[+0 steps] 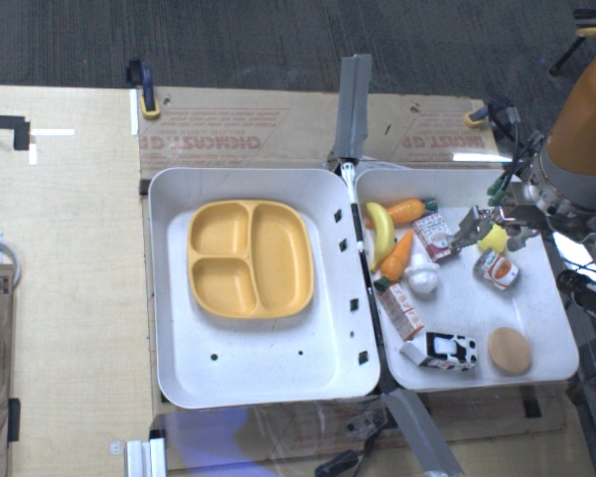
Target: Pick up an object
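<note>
Hovered over the right bin (566, 366) with gripper (493, 229) pinching a small yellow object (494, 237).

Looked light, smooth and rounded, so likely slippery; best gripped across its middle. Sat between the fingers, directly above a crumpled can (498, 269). Crowded left of the gripper by a snack packet (432, 235), carrots (398, 252) and a banana (380, 231). Offered open floor below and toward the brown ball (510, 350); bin wall close on the right.

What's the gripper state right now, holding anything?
Gripper: over the right bin, down at a small yellow object; open or closed, or any grasp, cannot be told from the camera view.
</note>
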{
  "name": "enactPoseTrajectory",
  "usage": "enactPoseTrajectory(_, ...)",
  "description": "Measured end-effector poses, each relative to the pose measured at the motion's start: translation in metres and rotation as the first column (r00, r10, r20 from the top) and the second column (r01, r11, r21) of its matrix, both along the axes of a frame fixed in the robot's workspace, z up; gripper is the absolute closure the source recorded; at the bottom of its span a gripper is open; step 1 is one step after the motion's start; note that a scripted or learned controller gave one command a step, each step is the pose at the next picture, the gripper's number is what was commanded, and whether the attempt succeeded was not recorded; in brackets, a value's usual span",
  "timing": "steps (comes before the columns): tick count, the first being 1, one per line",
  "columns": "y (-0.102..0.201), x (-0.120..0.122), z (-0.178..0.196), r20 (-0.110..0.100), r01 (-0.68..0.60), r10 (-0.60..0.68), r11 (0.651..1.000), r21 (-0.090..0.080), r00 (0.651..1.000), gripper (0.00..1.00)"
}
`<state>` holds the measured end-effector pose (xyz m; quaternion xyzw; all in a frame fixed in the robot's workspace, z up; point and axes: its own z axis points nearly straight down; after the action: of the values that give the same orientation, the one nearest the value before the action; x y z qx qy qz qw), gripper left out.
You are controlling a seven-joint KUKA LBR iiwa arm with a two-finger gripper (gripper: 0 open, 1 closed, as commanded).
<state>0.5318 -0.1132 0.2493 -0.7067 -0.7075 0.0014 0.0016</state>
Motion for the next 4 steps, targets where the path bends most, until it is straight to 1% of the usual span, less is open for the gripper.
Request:
enactPoseTrajectory(1, 0.02, 0.04, -0.101, 0.0, -0.027, 0.027, 1.0, 0.0, 1.0, 0.0)
enactPoseTrajectory(2, 0.007, 0.094, -0.15, 0.014, -0.313, 0.313, 0.95, -0.01, 0.95, 0.0)
enactPoseTrajectory(3, 0.004, 0.095, -0.139, 0.019, -0.308, 0.308, 0.951, -0.013, 0.951, 1.0)
enactPoseTrajectory(4, 0.084, 0.121, -0.058, 0.004, -0.108, 0.108, 0.994, -0.001, 0.994, 1.0)
